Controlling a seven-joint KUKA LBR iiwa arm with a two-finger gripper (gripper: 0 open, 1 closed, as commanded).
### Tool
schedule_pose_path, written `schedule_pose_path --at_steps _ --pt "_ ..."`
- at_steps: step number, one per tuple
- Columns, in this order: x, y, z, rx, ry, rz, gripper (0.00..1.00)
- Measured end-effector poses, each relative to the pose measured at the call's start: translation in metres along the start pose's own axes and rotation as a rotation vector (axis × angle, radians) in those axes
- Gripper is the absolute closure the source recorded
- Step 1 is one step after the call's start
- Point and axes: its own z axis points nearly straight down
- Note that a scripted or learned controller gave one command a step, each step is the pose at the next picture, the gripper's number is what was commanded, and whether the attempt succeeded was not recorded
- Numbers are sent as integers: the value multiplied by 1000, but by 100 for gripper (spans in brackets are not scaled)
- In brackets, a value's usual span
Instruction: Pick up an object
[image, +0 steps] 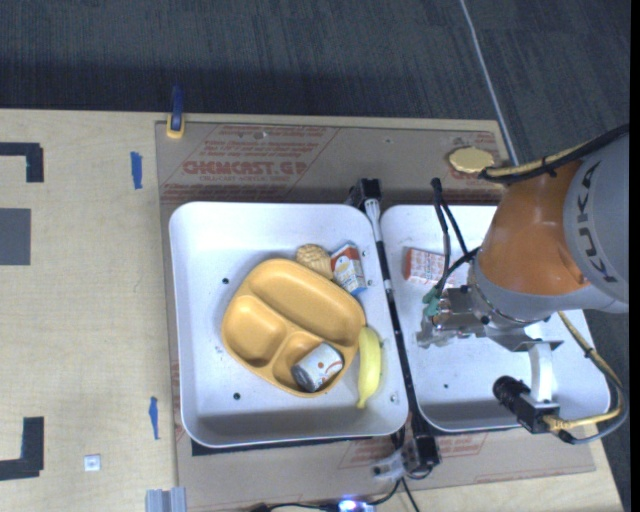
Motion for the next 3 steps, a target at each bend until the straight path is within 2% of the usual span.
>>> schedule_pose_path --at_steps 1,2,3 --pt "-83 -1 98 -3 -4 3 100" --pt "-81 0 99 -4 -2 2 0" --pt "-81 0 99 -4 -3 2 0"
